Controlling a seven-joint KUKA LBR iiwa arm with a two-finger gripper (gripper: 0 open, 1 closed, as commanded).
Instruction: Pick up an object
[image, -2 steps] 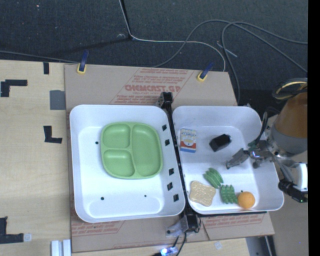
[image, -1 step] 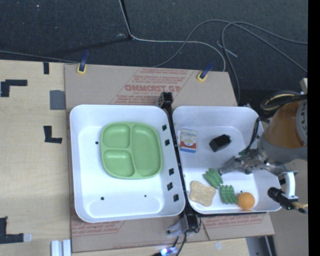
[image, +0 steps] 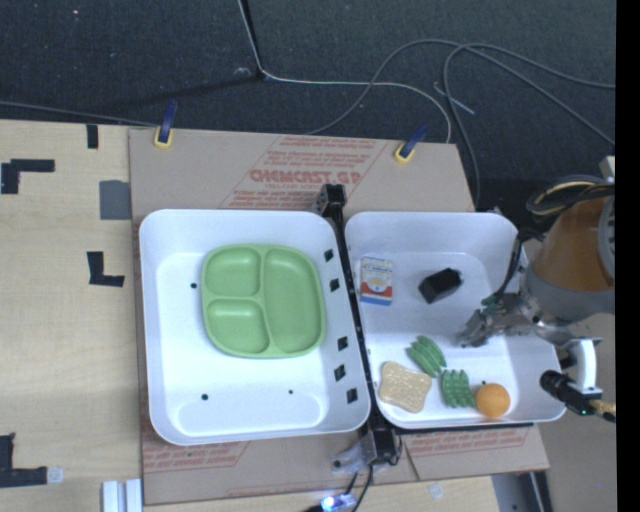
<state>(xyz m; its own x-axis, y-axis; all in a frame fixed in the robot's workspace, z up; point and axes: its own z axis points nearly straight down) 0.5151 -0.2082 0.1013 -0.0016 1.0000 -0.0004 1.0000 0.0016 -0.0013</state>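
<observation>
We see the grey two-finger gripper (image: 478, 332) low over the right white bin (image: 400, 228) at frame right; whether its fingers are released or clenched, we cannot tell. Nearby lie a black block (image: 439, 285) and an orange ball (image: 492, 400).

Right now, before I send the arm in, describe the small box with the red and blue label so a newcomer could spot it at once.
Find the right-hand white bin, the one beside the bin holding the green divided plate. The small box lies in its upper left part, near the wall shared by the two bins. It is the one white, printed rectangle there; the black block to its right is plain and dark.
</observation>
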